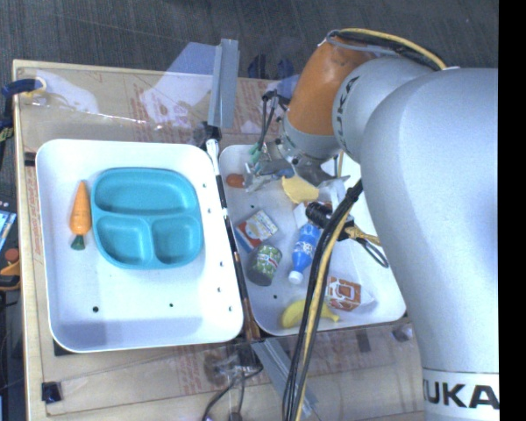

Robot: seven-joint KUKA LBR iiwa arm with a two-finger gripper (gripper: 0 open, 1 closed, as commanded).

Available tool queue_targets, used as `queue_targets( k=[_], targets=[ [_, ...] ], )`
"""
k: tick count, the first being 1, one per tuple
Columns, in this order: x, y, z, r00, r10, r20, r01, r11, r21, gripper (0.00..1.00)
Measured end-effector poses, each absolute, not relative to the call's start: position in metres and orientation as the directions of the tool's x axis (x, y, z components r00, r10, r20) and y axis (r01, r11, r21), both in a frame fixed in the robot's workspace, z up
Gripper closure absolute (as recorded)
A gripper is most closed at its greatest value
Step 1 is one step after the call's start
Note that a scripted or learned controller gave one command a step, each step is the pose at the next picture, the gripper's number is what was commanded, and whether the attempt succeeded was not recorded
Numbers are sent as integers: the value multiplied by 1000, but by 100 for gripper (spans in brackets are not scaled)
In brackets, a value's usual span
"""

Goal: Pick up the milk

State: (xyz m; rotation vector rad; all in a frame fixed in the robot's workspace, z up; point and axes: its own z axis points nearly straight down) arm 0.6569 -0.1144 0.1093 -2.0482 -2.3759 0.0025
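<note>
A small white carton with red and green print (259,227), which looks like the milk, lies tilted in the upper left part of the right bin (368,314). My gripper (255,172) hangs low over that bin's far left corner, a short way above the carton in the view and apart from it. An orange-banded wrist (320,90) sits behind the gripper. Nothing shows between the gripper and the carton.
The right bin also holds a green can (265,264), a blue bottle (304,248), a banana (298,312), a white and orange packet (344,294), a yellow piece (298,189) and a small red-orange item (235,181). In the left bin (114,323) are a blue divided tray (149,216) and a carrot (80,212).
</note>
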Motion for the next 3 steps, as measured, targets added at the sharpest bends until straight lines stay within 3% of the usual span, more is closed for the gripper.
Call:
queue_targets(
  k=[1, 2, 3],
  targets=[
    [657, -114, 109, -148, 989, 2, 989, 148, -4, 0],
    [657, -114, 118, -150, 989, 4, 989, 150, -5, 100],
    [657, -114, 118, -150, 989, 3, 989, 150, -5, 0]
  ],
)
